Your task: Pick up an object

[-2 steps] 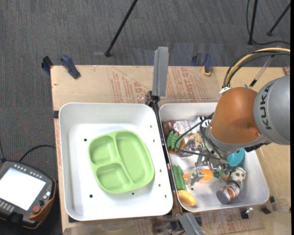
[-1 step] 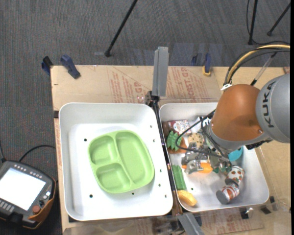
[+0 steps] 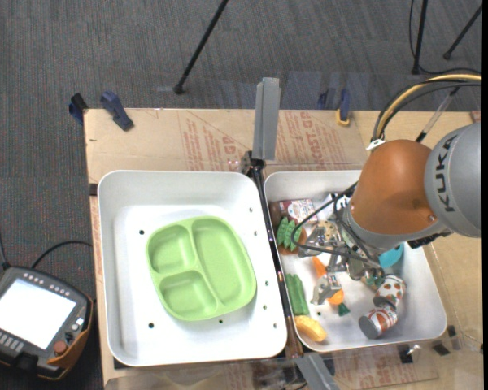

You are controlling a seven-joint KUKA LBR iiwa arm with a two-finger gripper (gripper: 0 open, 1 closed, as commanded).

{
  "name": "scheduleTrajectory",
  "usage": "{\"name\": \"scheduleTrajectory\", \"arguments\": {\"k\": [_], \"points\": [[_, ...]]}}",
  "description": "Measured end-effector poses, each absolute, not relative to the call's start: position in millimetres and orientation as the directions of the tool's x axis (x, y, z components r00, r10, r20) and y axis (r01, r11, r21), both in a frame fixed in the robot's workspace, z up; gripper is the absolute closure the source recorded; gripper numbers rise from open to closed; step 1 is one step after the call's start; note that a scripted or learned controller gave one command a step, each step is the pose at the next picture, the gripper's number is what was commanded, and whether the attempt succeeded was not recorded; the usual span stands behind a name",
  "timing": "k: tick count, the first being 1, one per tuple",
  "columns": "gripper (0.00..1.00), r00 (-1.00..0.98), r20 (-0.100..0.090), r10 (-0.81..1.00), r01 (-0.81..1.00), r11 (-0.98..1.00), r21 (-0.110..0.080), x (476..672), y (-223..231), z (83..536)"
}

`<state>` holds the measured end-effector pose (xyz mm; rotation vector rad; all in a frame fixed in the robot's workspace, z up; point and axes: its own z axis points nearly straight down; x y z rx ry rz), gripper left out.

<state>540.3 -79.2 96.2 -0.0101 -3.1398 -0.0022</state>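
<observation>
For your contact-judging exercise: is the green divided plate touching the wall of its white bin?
Apart. In the camera view, the green divided plate lies mid-floor in the left bin, with bare white floor visible all around it.

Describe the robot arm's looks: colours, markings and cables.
The arm is grey with black KUKA lettering and a glossy, rounded orange band above the wrist. Yellow and black cables arc behind it. The gripper is thin bare metal, with thin dark wires running to it.

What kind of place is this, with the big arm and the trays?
Probably a robotics lab test bench: a KUKA arm reaches over a white bin of toy food, tripod legs stand on carpet, and a handheld control pendant lies nearby.
</observation>
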Motion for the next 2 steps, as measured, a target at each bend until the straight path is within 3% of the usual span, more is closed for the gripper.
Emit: {"name": "scheduleTrajectory", "arguments": {"k": [1,2], "points": [[0.0,-0.994,0.004,0.107,0.107,0.994,0.002,512.6,-83.6,86.1],[1.0,-0.995,0.004,0.102,0.102,0.995,0.003,513.5,-81.8,95.6]]}}
